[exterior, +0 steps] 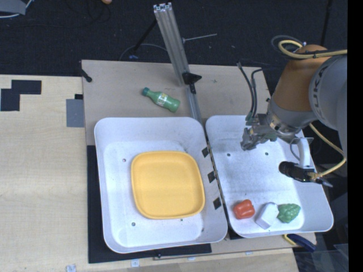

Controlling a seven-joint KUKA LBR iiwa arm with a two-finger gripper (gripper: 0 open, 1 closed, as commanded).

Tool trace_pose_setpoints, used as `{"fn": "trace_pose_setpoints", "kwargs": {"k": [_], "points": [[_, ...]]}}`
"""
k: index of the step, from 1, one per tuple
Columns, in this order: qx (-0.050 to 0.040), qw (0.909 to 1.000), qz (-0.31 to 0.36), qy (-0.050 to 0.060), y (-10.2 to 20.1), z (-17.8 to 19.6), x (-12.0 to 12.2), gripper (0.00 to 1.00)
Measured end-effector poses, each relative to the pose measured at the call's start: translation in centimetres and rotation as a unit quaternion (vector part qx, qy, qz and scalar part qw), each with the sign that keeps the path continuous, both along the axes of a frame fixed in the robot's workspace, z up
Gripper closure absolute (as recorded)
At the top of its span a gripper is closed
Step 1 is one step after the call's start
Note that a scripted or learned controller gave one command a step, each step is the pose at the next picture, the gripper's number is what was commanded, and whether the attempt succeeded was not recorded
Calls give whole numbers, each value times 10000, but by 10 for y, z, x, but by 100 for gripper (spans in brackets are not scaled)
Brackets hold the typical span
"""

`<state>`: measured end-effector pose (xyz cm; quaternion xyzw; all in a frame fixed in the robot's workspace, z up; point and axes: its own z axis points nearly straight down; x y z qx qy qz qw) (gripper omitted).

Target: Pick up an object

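Observation:
My gripper (249, 143) hangs over the upper part of the right bin (249, 177), with nothing seen between its fingers. Along that bin's near edge lie a red pepper-like piece (244, 209), a small white-grey block (265, 215) and a green leafy piece (288, 212). All three rest well below the gripper in the view and apart from it. A yellow square plate (167, 183) lies flat in the left bin (113, 152).
A green bottle (161, 99) lies on its side on the bench behind the left bin. A slanted metal rail (177, 44) rises behind the bins, between them. The bins' rims meet at the middle with black clips (211, 176).

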<state>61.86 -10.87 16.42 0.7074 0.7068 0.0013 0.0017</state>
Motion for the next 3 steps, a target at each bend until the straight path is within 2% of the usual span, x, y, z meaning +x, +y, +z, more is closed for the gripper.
{"fn": "trace_pose_setpoints", "kwargs": {"k": [1,3], "points": [[1,10000,0,3,-1,52,1,100],[8,10000,19,27,109,49,-30,100]]}}
